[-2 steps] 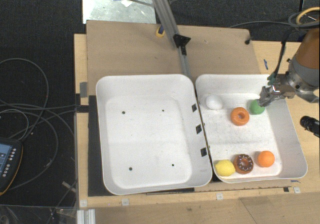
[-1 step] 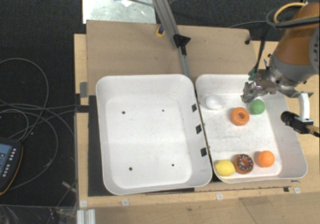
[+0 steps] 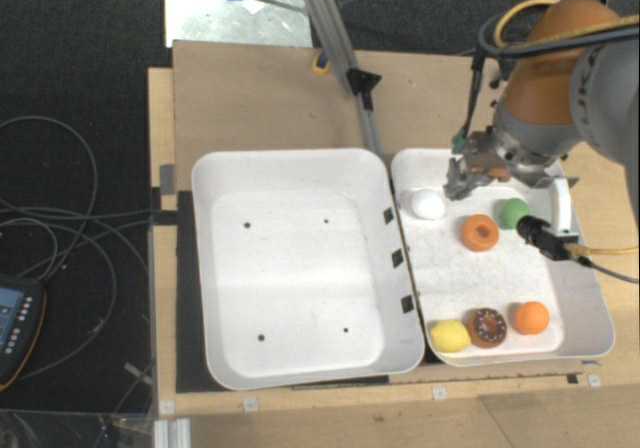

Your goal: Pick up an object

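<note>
Nearest you in the right bin (image 3: 590, 321) sit a lemon (image 3: 450, 336), a chocolate donut (image 3: 488, 327) and an orange (image 3: 531, 317) in a row. Further back there's an orange donut (image 3: 480, 233), a green ball (image 3: 514, 213) and a white ball (image 3: 428, 204). Your gripper (image 3: 459, 183) hangs just beside the white ball; can't tell how it's set.

bright even overhead light; white bins (image 3: 300, 171) glare (slightly soft focus)
</note>
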{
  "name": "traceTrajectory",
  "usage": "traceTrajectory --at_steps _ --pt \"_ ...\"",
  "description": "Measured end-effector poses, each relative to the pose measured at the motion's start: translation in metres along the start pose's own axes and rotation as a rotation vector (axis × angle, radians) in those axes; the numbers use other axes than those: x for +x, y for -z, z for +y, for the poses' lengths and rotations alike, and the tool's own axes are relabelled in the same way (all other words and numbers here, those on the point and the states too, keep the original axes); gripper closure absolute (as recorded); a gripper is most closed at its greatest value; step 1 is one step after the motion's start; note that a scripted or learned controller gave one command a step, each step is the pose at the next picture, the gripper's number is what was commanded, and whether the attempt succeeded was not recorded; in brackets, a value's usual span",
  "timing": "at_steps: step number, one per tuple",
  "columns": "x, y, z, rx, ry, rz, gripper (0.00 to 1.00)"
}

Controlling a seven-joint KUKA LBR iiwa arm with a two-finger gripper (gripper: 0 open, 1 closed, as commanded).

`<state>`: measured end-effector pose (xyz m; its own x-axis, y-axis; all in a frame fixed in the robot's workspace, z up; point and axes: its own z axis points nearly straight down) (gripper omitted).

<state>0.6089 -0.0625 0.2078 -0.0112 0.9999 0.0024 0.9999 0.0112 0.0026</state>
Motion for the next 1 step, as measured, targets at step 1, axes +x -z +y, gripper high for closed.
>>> traceTrajectory --at_steps 1 --pt "0.0526 0.0101 0.0009 0.0 0.0 0.0 1.0"
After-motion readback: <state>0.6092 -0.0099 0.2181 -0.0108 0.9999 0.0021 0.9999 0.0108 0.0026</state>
